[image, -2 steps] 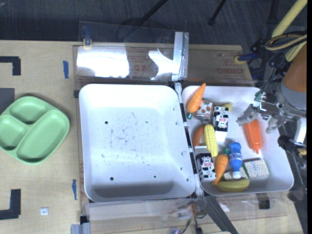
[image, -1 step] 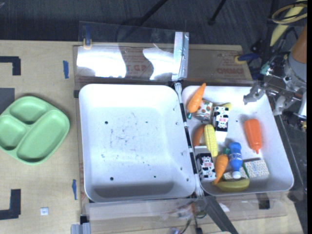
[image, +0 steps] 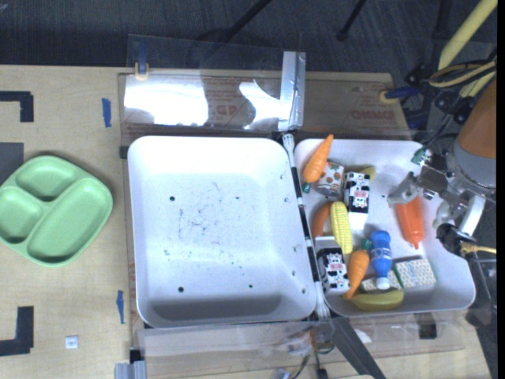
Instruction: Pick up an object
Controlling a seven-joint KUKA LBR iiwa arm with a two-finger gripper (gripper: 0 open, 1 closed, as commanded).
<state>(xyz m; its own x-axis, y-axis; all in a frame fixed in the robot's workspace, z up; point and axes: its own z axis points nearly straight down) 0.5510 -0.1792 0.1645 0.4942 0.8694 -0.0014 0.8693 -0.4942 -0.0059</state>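
Observation:
The right bin (image: 450,290) holds several toys: a carrot (image: 317,158) at its back left, a cow-patterned box (image: 357,190), a yellow corn cob (image: 341,226), a blue bottle (image: 380,255), a second carrot (image: 357,268) and a banana (image: 377,297) at the front. An orange-red carrot-like piece (image: 412,221) lies toward the bin's right side. My gripper (image: 428,202) hangs low over that side, directly above and beside this orange-red piece. The wrist hides whether the piece is gripped.
The left bin (image: 213,227) lies next to the right one, with a raised rim between them. A green divided plate (image: 54,208) rests on the bench at far left. A speckled beige block (image: 415,273) and a second cow-patterned box (image: 333,268) crowd the right bin's front.

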